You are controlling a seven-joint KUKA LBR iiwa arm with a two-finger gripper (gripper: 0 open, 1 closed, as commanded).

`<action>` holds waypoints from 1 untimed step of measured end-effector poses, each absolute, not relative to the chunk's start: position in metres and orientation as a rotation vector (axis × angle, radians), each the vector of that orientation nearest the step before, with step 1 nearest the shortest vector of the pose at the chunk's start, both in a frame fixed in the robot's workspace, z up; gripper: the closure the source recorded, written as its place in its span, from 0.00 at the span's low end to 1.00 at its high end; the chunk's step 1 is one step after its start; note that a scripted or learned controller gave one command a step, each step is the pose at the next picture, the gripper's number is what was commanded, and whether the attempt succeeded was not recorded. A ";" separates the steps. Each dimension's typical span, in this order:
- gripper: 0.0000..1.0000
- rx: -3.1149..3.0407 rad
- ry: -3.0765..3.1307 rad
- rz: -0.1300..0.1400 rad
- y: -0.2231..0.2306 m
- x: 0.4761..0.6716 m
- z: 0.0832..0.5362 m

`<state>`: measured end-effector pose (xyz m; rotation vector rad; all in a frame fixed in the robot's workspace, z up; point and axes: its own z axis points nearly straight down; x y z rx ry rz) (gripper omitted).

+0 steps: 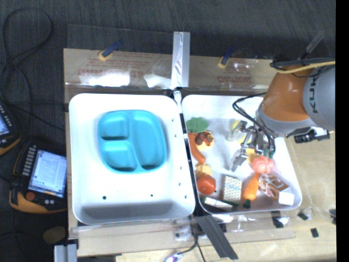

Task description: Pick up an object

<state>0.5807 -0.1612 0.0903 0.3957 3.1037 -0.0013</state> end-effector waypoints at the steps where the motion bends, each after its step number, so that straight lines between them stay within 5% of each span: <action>1: 0.00 0.485 3.091 0.001 -0.222 0.625 0.089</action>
